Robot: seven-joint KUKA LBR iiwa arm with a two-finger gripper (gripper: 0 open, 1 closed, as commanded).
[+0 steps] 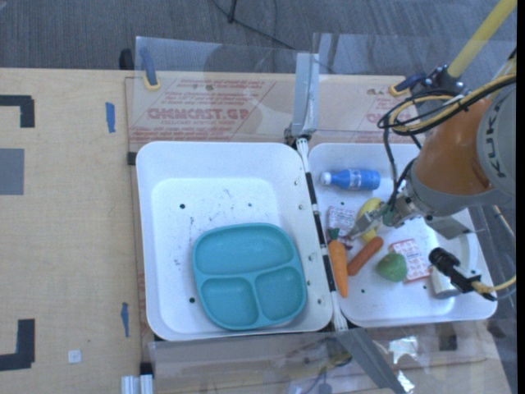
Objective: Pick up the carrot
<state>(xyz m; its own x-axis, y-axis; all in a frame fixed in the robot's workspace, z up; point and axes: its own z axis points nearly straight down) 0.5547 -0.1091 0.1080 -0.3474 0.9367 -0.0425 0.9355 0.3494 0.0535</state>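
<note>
Grey metal and an orange band: seeing the arm [459, 154] reaching in up and to the right of the carrot [337, 268]. Finding the gripper [384, 217] hanging low, up-right of the carrot and clearly apart from it. Not managing to tell how wide the gripper is standing; not seeing anything held in it.

Finding the carrot itself lying flat in the right bin [410, 314], stretching along that bin's left wall, bright orange and narrowing at its lower end.

Working outward from the carrot:
- Spotting a darker orange-red stick [365, 255] just to its right, lying at a slant, its lower end coming close to the carrot's middle.
- Spotting a small printed packet [340, 218] just above the carrot's upper end.
- Spotting a yellow item [371, 208] up-right of the carrot, next to the gripper.
- Spotting a blue bottle [353, 179] further above, lying on its side.
- Spotting a green lump [393, 267] to the right, beyond the stick, and a red-and-white card [413, 258] just beside that.

Seeing the left bin [164, 171] lying to the carrot's left, across the shared walls, and carrying a teal divided tray [246, 273] in its lower part.
</note>
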